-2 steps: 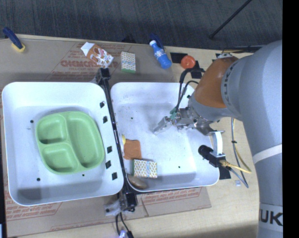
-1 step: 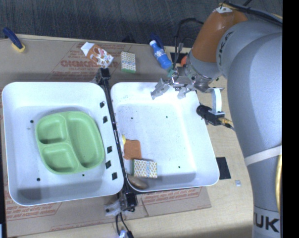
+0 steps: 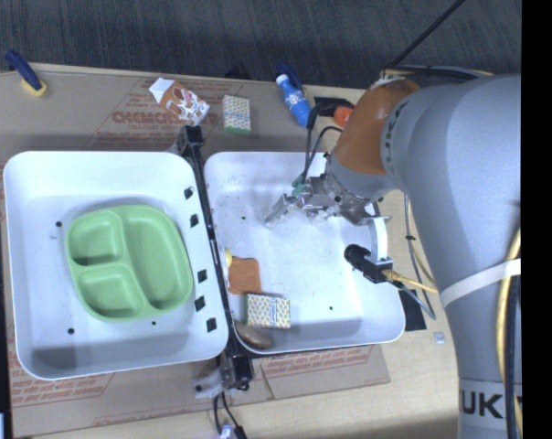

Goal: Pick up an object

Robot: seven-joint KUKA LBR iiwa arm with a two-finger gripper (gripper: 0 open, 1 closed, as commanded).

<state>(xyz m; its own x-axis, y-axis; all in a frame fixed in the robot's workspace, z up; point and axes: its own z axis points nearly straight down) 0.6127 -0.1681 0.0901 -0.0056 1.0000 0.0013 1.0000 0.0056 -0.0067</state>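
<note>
Objects (image 3: 268,310) lie in right white bin (image 3: 349,332) on cardboard-covered bench (image 3: 121,117)

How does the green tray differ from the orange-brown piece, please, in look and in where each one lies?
The green tray lies in the left bin; the orange-brown piece lies in the right bin. The green tray is much larger than the orange-brown piece. The tray is divided into compartments; the piece looks like one flat slab. Both lie flat on a bin floor.
</note>
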